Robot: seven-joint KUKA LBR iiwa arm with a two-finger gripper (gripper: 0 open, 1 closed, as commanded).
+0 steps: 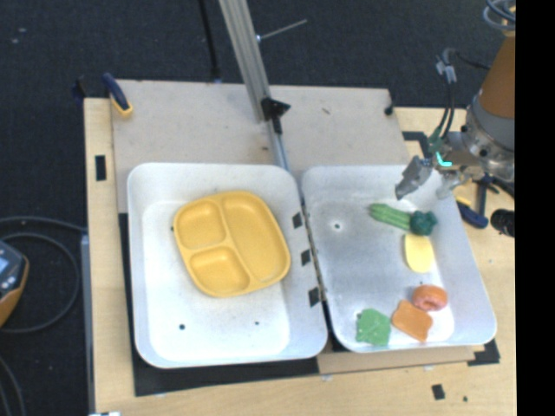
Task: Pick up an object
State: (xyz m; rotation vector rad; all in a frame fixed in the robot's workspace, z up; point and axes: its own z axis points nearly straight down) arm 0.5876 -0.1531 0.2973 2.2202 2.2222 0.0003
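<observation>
One tool (427,178) hangs over the far right part of the right bin (347,189), its two fingers spread apart with nothing between them. Just below it, near the bin's far right side, lies a green toy vegetable (401,217), long and lying crosswise, its darker knobbed end toward the right edge. Beside that, toward the near edge, sits a pale yellow piece (419,253). Further on, along the bin's near right corner, are an orange-red round piece (429,297), an orange block (411,321) and a green leafy piece (374,328), close together. The left bin (156,328) carries a yellow divided plate (231,243) at its middle.

I judge this the approach step: no object is yet lifted, and the green vegetable looks the likeliest target. The next move calls for lowering the tool so its fingers straddle the vegetable across its narrow width, then closing before any lift.
</observation>
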